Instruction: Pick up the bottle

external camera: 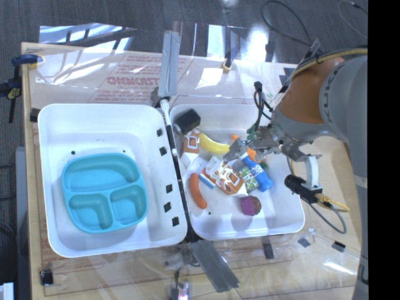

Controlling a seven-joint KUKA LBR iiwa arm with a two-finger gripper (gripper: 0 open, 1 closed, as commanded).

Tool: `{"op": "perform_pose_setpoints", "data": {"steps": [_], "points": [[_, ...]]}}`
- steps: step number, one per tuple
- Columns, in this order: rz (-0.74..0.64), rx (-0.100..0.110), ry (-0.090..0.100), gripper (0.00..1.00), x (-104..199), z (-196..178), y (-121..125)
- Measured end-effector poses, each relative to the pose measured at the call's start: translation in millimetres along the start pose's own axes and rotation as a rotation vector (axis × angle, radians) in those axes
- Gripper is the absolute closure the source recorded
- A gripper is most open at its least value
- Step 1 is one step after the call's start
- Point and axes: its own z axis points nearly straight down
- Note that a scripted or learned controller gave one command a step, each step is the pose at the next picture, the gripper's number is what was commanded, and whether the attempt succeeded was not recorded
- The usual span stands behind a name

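Just below the end effector (250, 147), whose grip state I cannot tell, lies the bottle (257, 173).

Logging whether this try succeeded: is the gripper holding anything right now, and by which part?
It cannot be told. The gripper sits low in the right white bin, right over the blue-capped plastic bottle, but its tip is lost among the clutter.
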Motion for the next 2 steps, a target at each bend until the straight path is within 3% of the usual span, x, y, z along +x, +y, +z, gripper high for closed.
{"op": "perform_pose_setpoints", "data": {"steps": [1,2], "points": [[-0.035,-0.004,0.0,0.0,0,54,8],[-0.064,-0.023,-0.005,0.0,0,63,-24]]}}
